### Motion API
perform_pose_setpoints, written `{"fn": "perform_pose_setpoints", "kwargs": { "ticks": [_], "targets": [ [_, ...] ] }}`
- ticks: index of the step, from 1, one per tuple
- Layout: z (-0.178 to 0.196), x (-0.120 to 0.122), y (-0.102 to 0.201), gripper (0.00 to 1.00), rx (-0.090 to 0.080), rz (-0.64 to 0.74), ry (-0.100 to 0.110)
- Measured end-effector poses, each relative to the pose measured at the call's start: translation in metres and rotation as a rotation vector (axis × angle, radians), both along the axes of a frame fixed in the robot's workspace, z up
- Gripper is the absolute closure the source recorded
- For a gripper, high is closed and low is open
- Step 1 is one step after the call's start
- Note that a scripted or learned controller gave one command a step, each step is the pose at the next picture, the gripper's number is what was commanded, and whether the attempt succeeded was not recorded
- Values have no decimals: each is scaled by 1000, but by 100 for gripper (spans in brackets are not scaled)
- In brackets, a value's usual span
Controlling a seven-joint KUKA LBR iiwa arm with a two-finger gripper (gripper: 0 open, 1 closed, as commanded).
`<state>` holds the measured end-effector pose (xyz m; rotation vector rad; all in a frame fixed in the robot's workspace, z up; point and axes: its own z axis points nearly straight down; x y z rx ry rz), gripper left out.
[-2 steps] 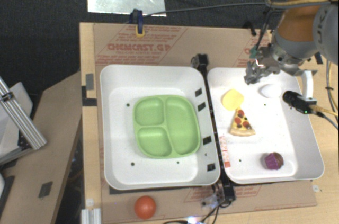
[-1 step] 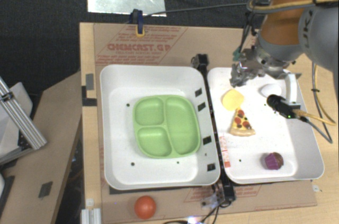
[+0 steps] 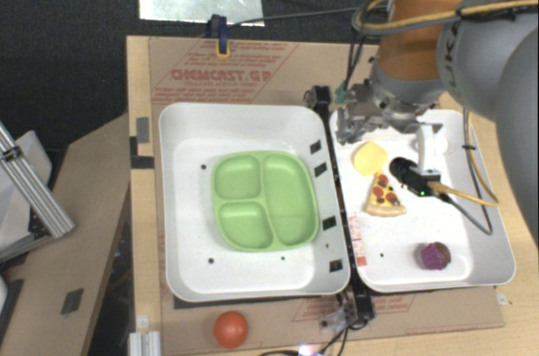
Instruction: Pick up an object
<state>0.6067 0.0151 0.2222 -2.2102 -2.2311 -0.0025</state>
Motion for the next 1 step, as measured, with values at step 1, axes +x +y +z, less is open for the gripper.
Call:
{"fn": "perform_pose_setpoints", "kwargs": {
  "ticks": [1],
  "targets": [
    [-8, -7, 51, 100, 0, 0, 0]
  ]
}}
